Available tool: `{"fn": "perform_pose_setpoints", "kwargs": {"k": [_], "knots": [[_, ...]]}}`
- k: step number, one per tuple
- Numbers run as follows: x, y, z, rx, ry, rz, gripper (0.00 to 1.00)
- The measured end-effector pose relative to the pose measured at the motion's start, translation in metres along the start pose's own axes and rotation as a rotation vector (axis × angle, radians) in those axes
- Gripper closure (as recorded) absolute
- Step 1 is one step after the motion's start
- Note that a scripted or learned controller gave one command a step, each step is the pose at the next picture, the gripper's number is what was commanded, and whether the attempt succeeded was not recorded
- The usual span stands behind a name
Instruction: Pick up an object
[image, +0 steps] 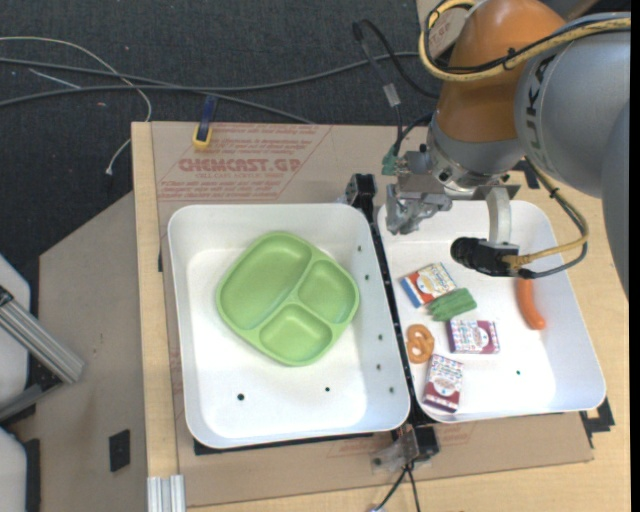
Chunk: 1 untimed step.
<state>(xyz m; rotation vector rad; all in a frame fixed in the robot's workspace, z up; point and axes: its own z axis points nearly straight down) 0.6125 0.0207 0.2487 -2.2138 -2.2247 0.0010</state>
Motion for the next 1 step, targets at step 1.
{"fn": "perform_pose_setpoints", "kwargs": {"k": [1], "knots": [[0.0531, -0.0197, -0.0036, 0.0, 0.0, 0.001, 1.0]]}}
